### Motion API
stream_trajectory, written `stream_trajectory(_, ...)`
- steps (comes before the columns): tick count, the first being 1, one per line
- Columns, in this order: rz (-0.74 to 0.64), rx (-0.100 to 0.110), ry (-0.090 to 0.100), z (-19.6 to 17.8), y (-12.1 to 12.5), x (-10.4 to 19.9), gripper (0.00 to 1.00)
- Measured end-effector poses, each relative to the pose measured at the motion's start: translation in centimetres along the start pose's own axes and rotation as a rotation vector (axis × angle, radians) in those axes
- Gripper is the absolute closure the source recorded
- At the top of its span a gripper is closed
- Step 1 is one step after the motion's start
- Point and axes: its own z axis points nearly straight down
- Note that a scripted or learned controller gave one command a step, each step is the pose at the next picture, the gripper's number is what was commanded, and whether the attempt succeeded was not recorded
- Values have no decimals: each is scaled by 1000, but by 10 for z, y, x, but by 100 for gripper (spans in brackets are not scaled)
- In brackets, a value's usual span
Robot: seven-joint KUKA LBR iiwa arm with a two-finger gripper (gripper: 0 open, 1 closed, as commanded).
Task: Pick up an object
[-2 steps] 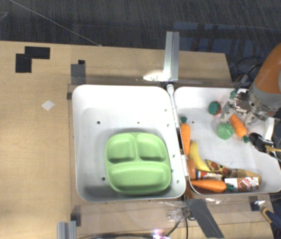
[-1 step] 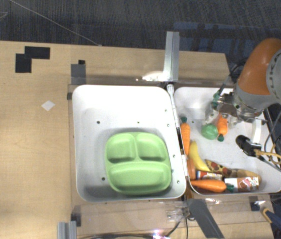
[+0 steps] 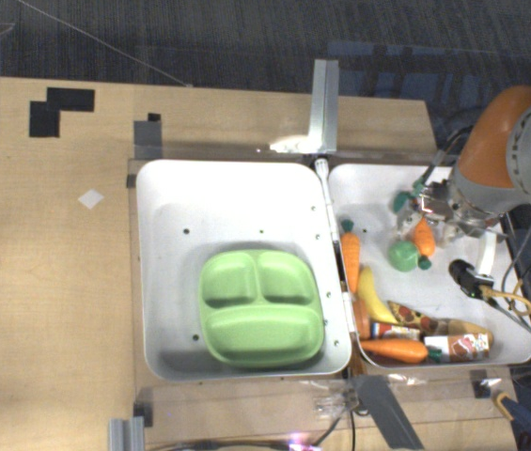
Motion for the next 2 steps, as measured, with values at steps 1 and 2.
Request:
stream_trajectory(1,-206,-9,-2,-2,-49,23,0)
stream_trajectory(2,-210,-6,4,-11,-48,28,100)
